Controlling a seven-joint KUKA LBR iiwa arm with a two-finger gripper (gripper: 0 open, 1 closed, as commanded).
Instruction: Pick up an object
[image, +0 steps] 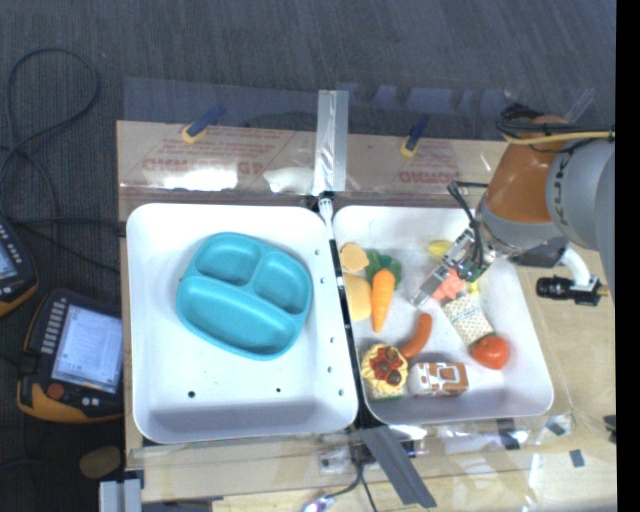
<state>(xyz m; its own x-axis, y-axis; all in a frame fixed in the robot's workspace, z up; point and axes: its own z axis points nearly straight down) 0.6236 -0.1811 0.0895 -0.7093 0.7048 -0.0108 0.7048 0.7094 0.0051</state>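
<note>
Several toy foods lie in the right bin (520, 330), none lifted, so the pick is not yet done. Nearest the gripper (440, 283) is a patterned packet (467, 320), just below and to its right, with a red tomato (489, 350) beyond it. A carrot (382, 296) and sausage (417, 335) lie to its left. Whether the gripper is open or closed, I cannot tell. The left bin (150, 300) holds a blue divided plate (245, 293).
</note>
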